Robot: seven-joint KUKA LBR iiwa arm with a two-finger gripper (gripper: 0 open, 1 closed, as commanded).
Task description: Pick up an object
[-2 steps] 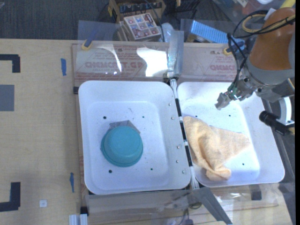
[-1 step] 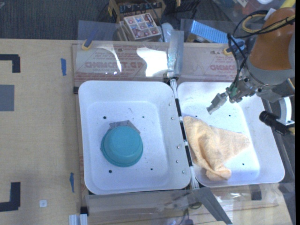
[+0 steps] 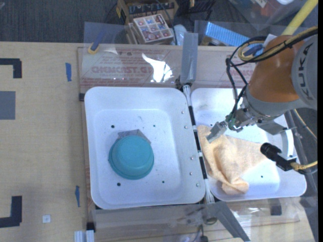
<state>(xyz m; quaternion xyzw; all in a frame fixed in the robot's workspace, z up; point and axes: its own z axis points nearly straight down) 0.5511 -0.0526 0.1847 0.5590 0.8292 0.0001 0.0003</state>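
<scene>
Arm [image 3: 275, 82] angles leftward, tool [image 3: 218, 131] lowered, fingers parted.

Teal bowl [image 3: 131, 157] blocks left bin's [image 3: 101, 101] middle; its corners lie open

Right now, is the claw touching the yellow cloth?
Cannot tell. In the camera view the claw sits right over the cloth's upper left edge, but looking down at a slant hides whether it presses on it or hovers above.

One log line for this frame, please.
hand low over yellow cloth | cloth in right bin | teal bowl in left bin
</scene>
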